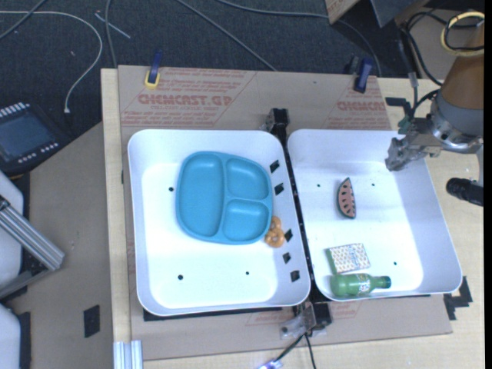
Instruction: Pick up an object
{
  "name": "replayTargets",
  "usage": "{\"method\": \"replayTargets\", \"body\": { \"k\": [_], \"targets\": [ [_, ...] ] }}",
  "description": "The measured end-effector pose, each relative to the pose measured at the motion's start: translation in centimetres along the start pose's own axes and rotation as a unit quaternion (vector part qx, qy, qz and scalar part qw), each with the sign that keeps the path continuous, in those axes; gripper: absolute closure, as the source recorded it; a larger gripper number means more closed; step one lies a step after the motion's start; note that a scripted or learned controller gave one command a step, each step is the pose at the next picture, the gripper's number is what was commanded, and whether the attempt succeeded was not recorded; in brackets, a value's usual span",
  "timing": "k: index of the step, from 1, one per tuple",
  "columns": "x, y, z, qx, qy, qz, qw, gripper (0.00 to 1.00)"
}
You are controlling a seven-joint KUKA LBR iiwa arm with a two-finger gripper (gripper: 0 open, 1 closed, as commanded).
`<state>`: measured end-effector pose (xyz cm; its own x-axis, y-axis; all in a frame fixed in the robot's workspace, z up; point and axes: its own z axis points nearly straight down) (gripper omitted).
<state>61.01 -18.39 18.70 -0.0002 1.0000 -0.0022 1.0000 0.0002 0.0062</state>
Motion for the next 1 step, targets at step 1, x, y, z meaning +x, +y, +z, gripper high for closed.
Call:
{"method": "replayTargets", "body": {
  "k": [1],
  "targets": [
    [-0.01, 0.12, -1.91, 0.001, 0.001, 0.000, 1.0000, 1.00]
  ]
}}
